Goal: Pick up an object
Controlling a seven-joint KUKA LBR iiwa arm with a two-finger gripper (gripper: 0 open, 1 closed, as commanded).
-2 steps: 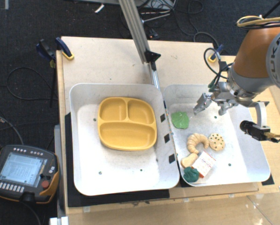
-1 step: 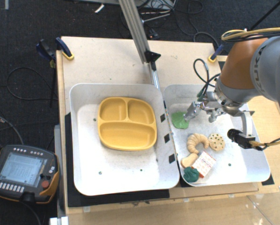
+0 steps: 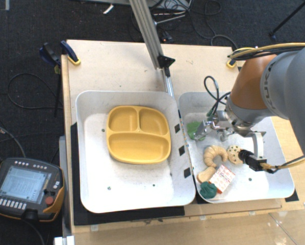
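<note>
- Two shallow white bins side by side on a pale bench (image 3: 117, 60), seen from above at a slant.
- In the left bin (image 3: 91, 188): a yellow divided tray (image 3: 138, 134) with three compartments, lying flat, long axis running left to right, well apart from everything else.
- In the right bin (image 3: 275, 185), lower right of the frame: a small cluster of things.
- Curved beige toy (image 3: 213, 154) at the cluster's middle, bent like a croissant, long axis roughly upright in the frame.
- Just below it, a red-and-white packet (image 3: 223, 177), tilted, touching a dark green lump (image 3: 208, 190) at the bin's lower rim.
- Spotted pale ball (image 3: 234, 154) just right of the beige toy.
- Green object (image 3: 195, 130) near the bin's left wall, partly hidden behind metal parts of the tool (image 3: 213, 126); shape hard to make out.
- Grey arm (image 3: 285, 86) entering from the right edge, orange band above the wrist, bent down over the upper part of the right bin.
- Tool state: cannot tell, tips lost among cables and metal.
- Handheld controller (image 3: 25, 188) on the floor, lower left.
</note>
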